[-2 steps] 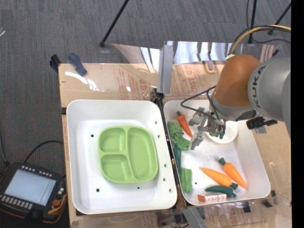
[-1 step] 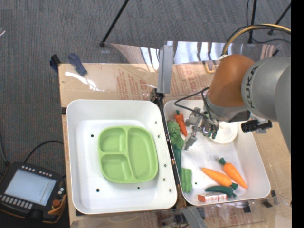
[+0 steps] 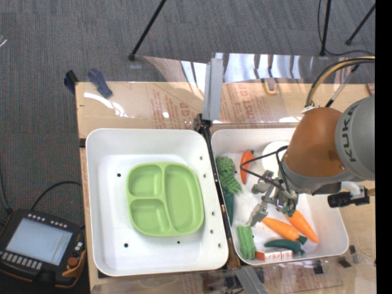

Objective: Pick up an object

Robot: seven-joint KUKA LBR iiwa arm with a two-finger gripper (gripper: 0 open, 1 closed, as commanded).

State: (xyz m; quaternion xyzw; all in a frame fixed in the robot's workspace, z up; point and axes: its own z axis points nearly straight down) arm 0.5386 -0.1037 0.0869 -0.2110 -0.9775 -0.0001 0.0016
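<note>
Two carrots (image 3: 293, 225) lying at lower right of the right bin (image 3: 334, 241), just beside the claw (image 3: 267, 202). Claw spread apart, grasping nothing, hanging over the bin middle. Green tray (image 3: 165, 199) in the left bin (image 3: 104, 158).

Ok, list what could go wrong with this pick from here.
1. The gripper hangs over a crowded patch of the right bin, and the orange carrots lie touching, so it may nudge or snag two.
2. The green pieces lie against the bin's left wall, which may block a finger.
3. The dark green item lies close under the carrots and could get dragged along.
</note>
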